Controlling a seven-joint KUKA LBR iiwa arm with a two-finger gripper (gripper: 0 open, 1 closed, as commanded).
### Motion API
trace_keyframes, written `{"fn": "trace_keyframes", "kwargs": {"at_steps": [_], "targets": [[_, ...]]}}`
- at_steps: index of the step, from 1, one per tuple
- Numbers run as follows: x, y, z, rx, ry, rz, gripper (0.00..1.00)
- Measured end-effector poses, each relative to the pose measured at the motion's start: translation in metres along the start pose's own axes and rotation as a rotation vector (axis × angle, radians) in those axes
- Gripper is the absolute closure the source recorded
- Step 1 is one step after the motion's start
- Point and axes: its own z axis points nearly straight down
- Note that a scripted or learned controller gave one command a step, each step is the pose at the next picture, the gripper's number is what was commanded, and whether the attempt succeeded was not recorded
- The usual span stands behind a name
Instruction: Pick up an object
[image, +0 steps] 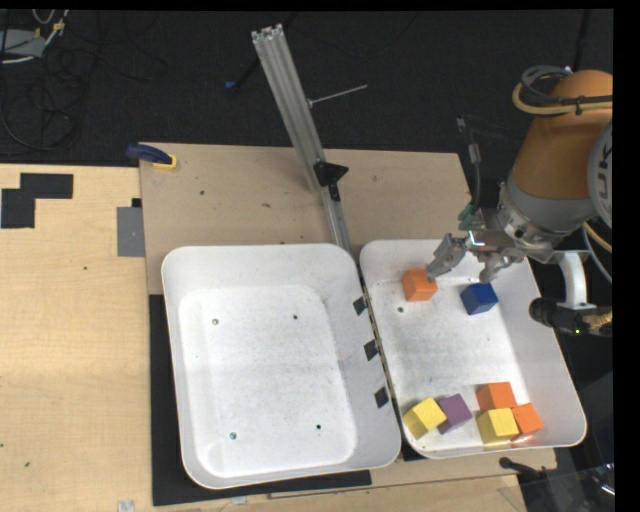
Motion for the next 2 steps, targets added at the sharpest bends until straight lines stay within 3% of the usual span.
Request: {"fn": "trace_keyframes", "kwargs": {"at_steps": [1, 2], "targets": [[-0.001, 0.001, -0.003, -0.005, 0.000, 0.001, 0.00], [0.006, 0.001, 0.061, 0.002, 0.001, 0.001, 0.00]]}}
